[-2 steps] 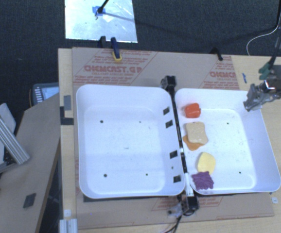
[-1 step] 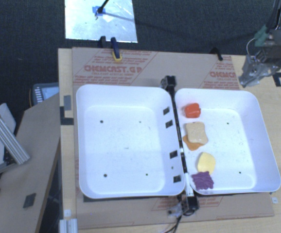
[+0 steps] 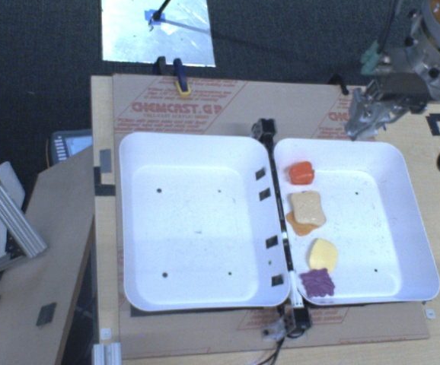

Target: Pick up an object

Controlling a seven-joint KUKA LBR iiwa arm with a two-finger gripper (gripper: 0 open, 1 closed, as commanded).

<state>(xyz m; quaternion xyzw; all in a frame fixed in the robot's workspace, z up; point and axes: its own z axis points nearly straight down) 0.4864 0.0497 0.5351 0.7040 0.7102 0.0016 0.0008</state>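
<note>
Gripper [image 3: 363, 124] hovering past the right bin's [image 3: 414, 204] 12 o'clock rim, carrying nothing; not possible telling whether clenched or released from this angle

Four candidates lining up along the right bin's 9 o'clock wall, beside the divider:
- red-orange piece [image 3: 301, 172] sitting at 11 o'clock, apart from the rest
- tan slab [image 3: 307, 207] lying just below it, overlapping an orange piece [image 3: 299, 225] peeking out at its 7 o'clock corner
- yellow piece [image 3: 323, 254] resting toward 7 o'clock
- purple cluster [image 3: 317, 283] crowding the 7 o'clock corner, near both walls

Left bin [image 3: 197, 219] showing bare white floor

Judging handling: all looking like small, light toy-food bits, probably smooth plastic or foam, so likely slipping under a shallow pinch. Favouring the red-orange piece: compact, standing alone, nearest the gripper. Suggesting closing across its narrow width, fingers running 12-to-6 to avoid hitting the 9 o'clock wall. Tan slab looking flat and stacked, awkward for getting fingers under. Purple cluster looking bumpy, grippy, but boxed in by the corner

Task looking not yet started: needing descent into the bin first
</note>
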